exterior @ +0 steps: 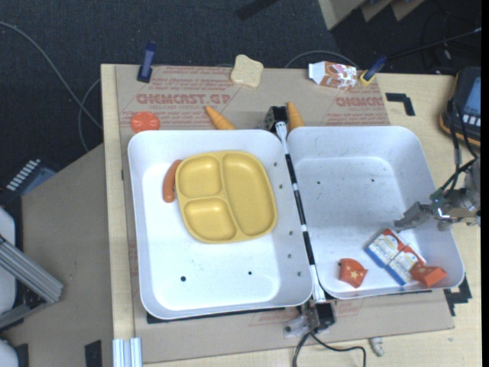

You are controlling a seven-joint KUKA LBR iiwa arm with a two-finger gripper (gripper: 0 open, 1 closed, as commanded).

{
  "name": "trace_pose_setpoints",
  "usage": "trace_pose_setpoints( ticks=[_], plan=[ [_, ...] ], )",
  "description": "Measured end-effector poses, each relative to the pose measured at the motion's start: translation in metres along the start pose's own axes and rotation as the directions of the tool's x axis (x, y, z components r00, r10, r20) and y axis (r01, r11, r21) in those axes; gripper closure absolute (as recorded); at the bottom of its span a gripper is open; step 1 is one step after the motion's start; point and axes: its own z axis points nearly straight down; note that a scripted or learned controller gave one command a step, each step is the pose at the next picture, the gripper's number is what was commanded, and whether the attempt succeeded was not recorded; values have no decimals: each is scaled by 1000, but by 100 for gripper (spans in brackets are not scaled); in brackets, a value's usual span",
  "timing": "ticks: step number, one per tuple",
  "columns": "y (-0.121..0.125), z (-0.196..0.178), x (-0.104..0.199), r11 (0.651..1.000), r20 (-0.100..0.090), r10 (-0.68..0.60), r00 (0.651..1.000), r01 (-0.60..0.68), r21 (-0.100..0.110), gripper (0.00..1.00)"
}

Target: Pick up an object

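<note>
The right bin (359,155) holds three things near its front right corner. A small red fruit-shaped toy (351,272) lies in front, a white carton with blue and red print (393,254) lies to its right, and an orange piece (432,276) touches the carton's far end. My gripper (428,212) reaches in over the bin's right rim. It is just above and right of the carton, and I see nothing held in it. In the left bin (214,281), a yellow divided plate (227,196) has a red sausage (169,182) lying along its left side.
On the cardboard behind the bins lie a bread slice (247,69), a blue clip (147,60), an orange disc (144,121), two carrots (220,118) (295,115) and a small printed carton (334,73). Cables hang at the right edge.
</note>
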Motion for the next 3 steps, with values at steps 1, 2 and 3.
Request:
trace_pose_setpoints(
  ticks=[1,2,3],
  plan=[
    [-1,65,-11,1000,-2,0,1000,0,3,0],
    [0,55,-11,1000,0,1,1000,-1,0,100],
    [0,-30,25,1000,-1,-2,1000,2,0,100]
  ],
)
